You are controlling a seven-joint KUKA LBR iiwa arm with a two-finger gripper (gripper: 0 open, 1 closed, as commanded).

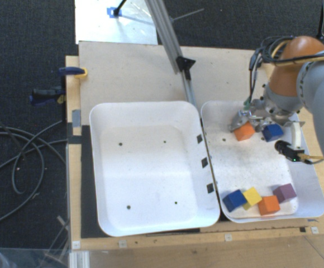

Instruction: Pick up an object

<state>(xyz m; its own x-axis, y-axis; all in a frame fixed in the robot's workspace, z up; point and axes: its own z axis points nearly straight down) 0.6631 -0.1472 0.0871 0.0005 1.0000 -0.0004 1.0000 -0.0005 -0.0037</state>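
In the right bin [250, 162], at its far end, my gripper [253, 120] hangs low over two small cubes. An orange cube [243, 132] lies just below and left of the gripper, touching or nearly touching it. A blue cube [272, 132] lies just to its right, under the wrist. The grey arm with its orange band [296, 60] comes in from the right and hides the gripper's top. Near the front of the same bin sit a blue cube [234, 199], a yellow cube [252, 196], a second orange cube [268, 205] and a purple cube [285, 192].
The left bin [145, 106] stands beside the right one, sharing a rim with black clips [204, 162]. A slanted metal pole [167, 32] ends in a black clamp behind the bins. Cables [17, 155] lie on the floor at left.
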